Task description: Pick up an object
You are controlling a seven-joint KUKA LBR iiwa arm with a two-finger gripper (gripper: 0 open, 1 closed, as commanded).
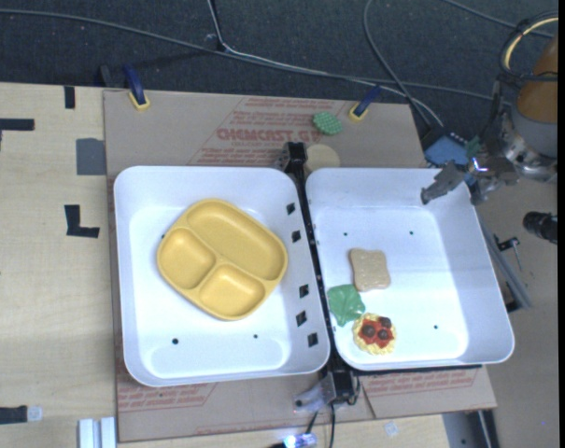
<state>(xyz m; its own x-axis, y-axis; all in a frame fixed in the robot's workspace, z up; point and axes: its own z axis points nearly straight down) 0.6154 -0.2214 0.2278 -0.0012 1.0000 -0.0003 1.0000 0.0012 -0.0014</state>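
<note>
The right bin (469, 278) holds three small items. A tan toast slice (368, 269) lies near its middle. A green leafy piece (345, 301) sits by the bin's left wall. Just below it is a yellow round piece with red toppings (374, 333). My gripper (453, 189) hovers over the bin's far right corner, well away from all three. It is open, with nothing between its fingers.
A yellow divided plate (222, 258) lies in the left bin (137, 250). Behind the bins, a small green waffle-like piece (327, 121) and a tan disc (325, 155) rest on the cardboard. Cables cross the dark floor at the back.
</note>
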